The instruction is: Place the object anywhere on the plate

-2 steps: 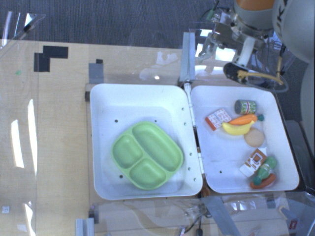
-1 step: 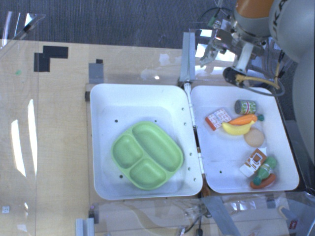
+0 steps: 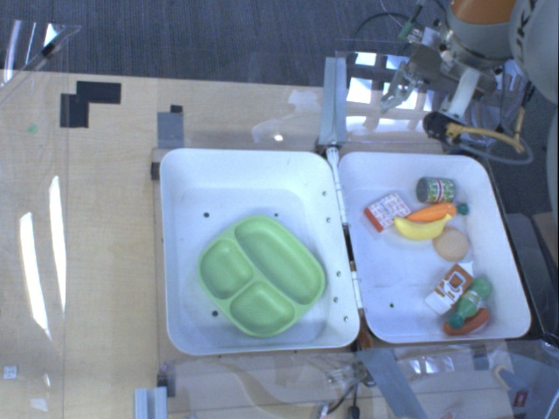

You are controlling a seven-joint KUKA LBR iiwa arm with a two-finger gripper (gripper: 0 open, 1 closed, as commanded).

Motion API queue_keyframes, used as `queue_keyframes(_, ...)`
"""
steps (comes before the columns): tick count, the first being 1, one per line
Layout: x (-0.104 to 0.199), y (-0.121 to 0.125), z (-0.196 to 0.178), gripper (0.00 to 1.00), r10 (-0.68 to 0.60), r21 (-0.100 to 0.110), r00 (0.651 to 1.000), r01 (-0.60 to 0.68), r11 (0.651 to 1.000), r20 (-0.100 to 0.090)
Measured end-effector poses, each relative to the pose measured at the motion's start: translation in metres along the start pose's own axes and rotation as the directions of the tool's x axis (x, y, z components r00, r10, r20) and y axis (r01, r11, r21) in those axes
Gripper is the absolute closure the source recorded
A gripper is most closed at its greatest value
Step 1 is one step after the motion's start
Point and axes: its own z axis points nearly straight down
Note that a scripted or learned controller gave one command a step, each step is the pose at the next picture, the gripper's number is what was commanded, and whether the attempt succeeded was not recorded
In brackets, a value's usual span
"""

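Left bin (image 3: 175, 260) holds the green divided plate (image 3: 262, 275), nothing on it. Right bin (image 3: 502, 234) has the toy food: banana (image 3: 421, 227), carrot (image 3: 432, 212), can (image 3: 437, 189), carton (image 3: 387, 210). Gripper (image 3: 395, 92) parked above the bins' far edge, fingers' spread can't tell. Best pick something isolated, descend straight, clear the divider before crossing.

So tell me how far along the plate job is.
Nothing looks done: the green plate in the left bin has no object on it. Nothing is in hand either; the gripper hangs above the far edge of the right bin. The banana, carrot, can and other items lie there, so picking and placing are left.
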Motion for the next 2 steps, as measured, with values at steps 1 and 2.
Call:
queue_keyframes(1,-0.100,0.046,0.076,0.00,-0.062,0.002,0.998,0.062,0.998,0.001)
queue_keyframes(2,-0.147,0.069,0.183,0.00,-0.075,0.004,0.997,0.075,0.997,0.000)
